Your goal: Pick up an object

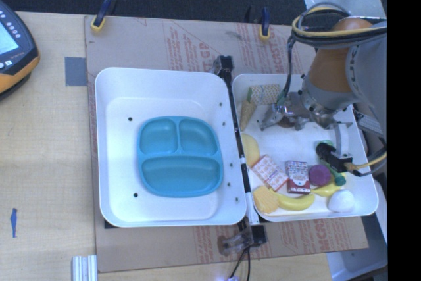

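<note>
Evidently your pincer (284,116) sits low in the right-hand shallow white plastic bin (294,145) for a grasp; whether it's open, you cannot tell.

control pad (12,43): sliced by the left edge; just its orange-rimmed end and a bit of screen show.
right bin (368,205): far right corner hidden beneath the arm (348,69).
arm: runs out of sight on the right.
banana (296,202): upper side tucked under the red carton (298,176) and purple piece (320,175).
red carton: print too small to read.
metal bar (84,266): cut by the bottom edge.
cable (243,265): leaves at the bottom edge.
</note>
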Robot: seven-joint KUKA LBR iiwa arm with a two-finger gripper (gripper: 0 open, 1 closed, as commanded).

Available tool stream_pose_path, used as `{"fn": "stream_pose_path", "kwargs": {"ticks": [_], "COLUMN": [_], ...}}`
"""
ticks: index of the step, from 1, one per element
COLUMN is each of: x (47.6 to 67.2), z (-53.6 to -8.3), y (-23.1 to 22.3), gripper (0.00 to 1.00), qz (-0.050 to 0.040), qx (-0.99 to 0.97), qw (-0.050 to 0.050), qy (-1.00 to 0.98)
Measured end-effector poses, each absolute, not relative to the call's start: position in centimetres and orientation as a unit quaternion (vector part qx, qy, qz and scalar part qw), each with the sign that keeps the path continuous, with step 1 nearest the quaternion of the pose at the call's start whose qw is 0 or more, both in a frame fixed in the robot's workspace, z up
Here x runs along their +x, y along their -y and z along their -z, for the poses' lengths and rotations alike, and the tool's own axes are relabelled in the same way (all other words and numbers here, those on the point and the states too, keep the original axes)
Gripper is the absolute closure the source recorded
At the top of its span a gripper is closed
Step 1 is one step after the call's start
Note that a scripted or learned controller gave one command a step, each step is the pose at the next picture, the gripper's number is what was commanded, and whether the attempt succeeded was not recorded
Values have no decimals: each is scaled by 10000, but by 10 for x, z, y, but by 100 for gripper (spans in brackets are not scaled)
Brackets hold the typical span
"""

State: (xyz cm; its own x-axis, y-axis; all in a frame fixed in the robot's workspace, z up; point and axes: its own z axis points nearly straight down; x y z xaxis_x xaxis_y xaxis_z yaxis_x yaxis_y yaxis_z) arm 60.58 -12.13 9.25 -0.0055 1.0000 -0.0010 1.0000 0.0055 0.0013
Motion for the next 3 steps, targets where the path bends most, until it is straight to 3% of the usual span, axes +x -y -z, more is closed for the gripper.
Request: {"fn": "stream_pose_path", "kwargs": {"ticks": [1,2,3], "x": [647,651,651], "z": [-92,-90,-101], "y": [103,102,103], "gripper": [0,0,100], "qz": [68,128,127], "qx": [7038,7056,7047], "qw": [-32,-66,-66], "qy": [-7103,-7084,-7093]}}
